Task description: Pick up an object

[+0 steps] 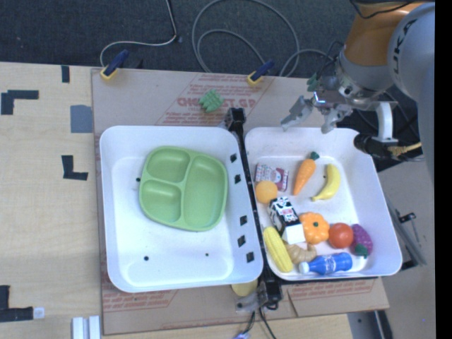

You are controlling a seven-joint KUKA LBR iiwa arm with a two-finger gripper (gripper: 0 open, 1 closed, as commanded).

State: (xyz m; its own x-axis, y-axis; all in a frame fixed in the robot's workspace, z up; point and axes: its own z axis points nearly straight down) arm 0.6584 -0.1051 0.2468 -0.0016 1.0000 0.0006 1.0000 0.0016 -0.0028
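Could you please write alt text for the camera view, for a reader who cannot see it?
An open two-finger gripper on a grey and orange arm hovers above the far edge of the right bin, which holds toy food including a carrot, a banana and a blue bottle. The left bin holds a green divided plate.

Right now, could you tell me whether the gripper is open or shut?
Open: the gripper hangs over the right bin's far edge, fingers spread apart, nothing between them.

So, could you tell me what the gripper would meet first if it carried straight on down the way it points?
Probably bare floor at the back edge of the right bin. The open gripper hangs above that rim, short of the carrot, though depth is hard to judge.
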